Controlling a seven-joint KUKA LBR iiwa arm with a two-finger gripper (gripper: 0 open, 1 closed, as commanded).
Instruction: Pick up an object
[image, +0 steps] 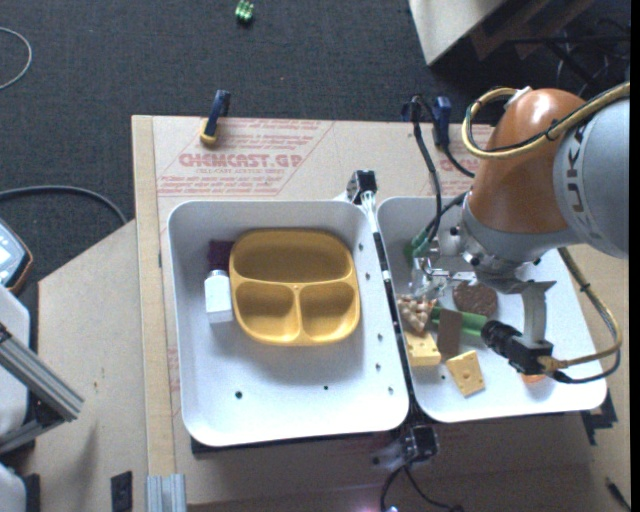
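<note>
My gripper (432, 282) hangs low over the left part of the right bin (580, 300), below the grey and orange wrist. Just under it lie a tan lumpy cluster (413, 312) and a brown round cookie-like piece (476, 298). An olive block (448, 331) sits in front of them. Two yellow cheese wedges with holes (423, 350) (465, 372) rest near the bin's front. A green item (415, 243) peeks out behind the gripper, and an orange item (535, 378) lies at the front right. The arm hides much of the right bin.
The left bin (190, 330) holds a yellow divided plate (295, 285), a small white bottle (218, 297) and a dark purple thing (220, 250) beside it. The ridge between the bins (385, 290) runs close to the gripper's left. Cables loop around the arm.
</note>
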